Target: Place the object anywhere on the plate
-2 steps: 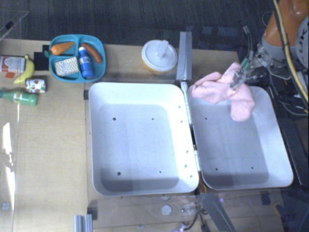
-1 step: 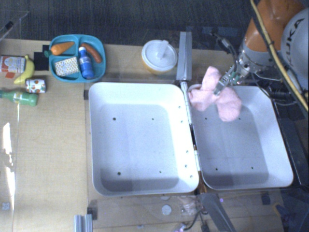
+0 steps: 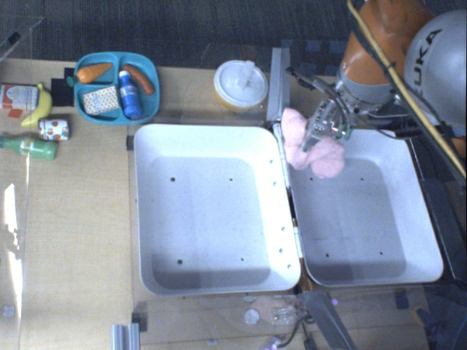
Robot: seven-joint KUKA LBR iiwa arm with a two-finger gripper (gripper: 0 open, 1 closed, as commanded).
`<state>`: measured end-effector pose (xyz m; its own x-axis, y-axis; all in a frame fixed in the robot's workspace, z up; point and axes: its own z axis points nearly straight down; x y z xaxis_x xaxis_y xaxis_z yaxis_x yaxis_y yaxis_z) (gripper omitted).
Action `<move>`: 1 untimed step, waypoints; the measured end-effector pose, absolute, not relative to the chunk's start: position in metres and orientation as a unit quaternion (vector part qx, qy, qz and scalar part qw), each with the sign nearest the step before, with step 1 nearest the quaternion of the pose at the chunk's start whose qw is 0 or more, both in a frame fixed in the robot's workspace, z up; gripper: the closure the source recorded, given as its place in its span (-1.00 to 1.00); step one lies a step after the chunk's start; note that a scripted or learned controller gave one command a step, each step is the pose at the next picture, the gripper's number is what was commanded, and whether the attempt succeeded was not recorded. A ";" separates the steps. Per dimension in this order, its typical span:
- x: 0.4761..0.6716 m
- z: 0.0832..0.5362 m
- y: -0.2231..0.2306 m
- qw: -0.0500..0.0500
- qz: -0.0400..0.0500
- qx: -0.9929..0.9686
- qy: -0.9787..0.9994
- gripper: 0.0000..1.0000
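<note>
Wooden bench [image 3: 73, 232] bears two white bins [image 3: 211, 210] [image 3: 372, 217], blue divided tray [image 3: 117, 87], yellow lidded cup [image 3: 241, 84].

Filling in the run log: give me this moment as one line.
gripper: over pink object | object: right bin, far-left corner | grasp: unclear | left bin: nothing visible in it

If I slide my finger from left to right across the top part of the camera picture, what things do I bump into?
Banana → blue divided tray with toy food → round white-lidded container → pink soft object at the corner of the right bin → end effector → orange band of the arm.
</note>
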<state>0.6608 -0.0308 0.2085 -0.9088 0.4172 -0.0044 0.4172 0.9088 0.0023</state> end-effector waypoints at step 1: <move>0.660 0.208 0.013 0.004 0.001 0.015 1.000 1.00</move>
<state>0.6602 0.0126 0.2078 -0.9995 0.0302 -0.0078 0.0302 0.9995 0.0017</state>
